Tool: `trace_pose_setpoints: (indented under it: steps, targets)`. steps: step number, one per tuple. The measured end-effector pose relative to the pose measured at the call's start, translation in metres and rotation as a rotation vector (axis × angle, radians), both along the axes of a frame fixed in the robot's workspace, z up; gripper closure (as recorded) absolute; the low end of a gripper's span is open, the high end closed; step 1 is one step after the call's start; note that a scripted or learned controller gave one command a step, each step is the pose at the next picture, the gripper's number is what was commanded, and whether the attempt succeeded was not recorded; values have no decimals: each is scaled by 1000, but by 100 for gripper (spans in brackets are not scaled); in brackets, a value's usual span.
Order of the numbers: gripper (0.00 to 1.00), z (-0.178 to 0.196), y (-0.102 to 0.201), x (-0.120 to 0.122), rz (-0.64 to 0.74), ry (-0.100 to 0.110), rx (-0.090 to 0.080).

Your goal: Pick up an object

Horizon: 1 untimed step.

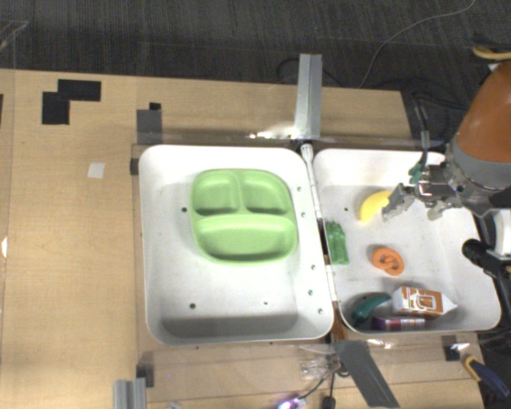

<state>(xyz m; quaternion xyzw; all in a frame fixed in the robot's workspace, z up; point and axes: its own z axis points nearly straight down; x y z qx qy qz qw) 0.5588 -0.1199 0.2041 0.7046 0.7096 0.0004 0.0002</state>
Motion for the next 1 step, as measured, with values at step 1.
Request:
trace_pose_setpoints:
  steps: [1]
  targets:
    - [0,-21,76,22,58,1,0]
